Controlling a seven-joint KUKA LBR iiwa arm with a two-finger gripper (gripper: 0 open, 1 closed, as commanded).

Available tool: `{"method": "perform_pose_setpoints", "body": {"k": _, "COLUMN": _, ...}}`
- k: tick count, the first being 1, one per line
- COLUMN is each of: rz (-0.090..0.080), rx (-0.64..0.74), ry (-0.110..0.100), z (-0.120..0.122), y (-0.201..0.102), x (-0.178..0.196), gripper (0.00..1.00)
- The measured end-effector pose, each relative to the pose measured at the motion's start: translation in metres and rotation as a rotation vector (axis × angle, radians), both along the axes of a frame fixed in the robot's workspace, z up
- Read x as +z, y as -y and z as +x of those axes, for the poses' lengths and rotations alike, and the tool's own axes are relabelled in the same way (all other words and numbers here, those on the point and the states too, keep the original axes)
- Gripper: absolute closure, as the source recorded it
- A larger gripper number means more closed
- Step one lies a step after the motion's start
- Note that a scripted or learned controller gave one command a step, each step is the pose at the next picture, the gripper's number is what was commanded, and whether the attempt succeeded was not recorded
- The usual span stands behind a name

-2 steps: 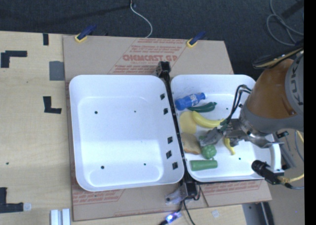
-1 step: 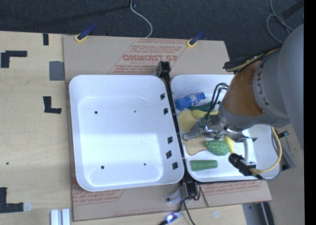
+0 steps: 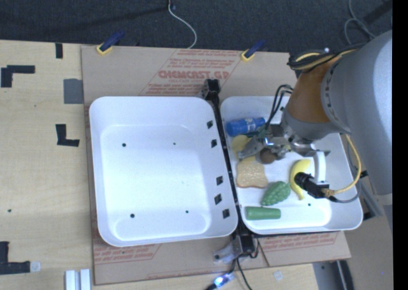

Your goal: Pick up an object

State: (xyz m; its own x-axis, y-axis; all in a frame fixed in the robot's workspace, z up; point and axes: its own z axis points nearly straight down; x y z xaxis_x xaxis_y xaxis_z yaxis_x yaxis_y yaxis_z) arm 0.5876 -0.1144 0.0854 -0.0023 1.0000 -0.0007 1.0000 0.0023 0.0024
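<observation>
The right bin (image 3: 338,218) holds several small objects. A blue bottle (image 3: 245,125) lies at its far left, with a yellow piece (image 3: 239,144) just in front of it. A tan bread-like slab (image 3: 251,174) sits mid-left, a dark green lumpy piece (image 3: 275,194) beside it, a green cylinder (image 3: 262,213) along the near edge, and a yellow banana (image 3: 298,177) to the right. My gripper (image 3: 260,151) reaches in low from the right, its fingers spread open above the yellow piece and the slab's far edge, with nothing between them.
The left bin (image 3: 153,167) stands beside the right one, joined along a black divider (image 3: 220,155). Both rest on a cardboard sheet (image 3: 185,72). A white cable (image 3: 182,21) hangs behind. The arm's bulk (image 3: 357,110) overhangs the right bin's far right side.
</observation>
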Motion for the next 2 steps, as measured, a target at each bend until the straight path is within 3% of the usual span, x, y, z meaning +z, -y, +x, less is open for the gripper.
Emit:
{"method": "perform_pose_setpoints", "body": {"k": 1, "rz": -0.001, "rx": 0.0, "ry": 0.001, "z": -0.002, "y": 0.0, "x": 0.01, "gripper": 1.0}}
{"method": "perform_pose_setpoints", "body": {"k": 2, "rz": 0.001, "rx": 0.007, "ry": 0.011, "z": 0.086, "y": -0.059, "x": 0.106, "gripper": 1.0}}
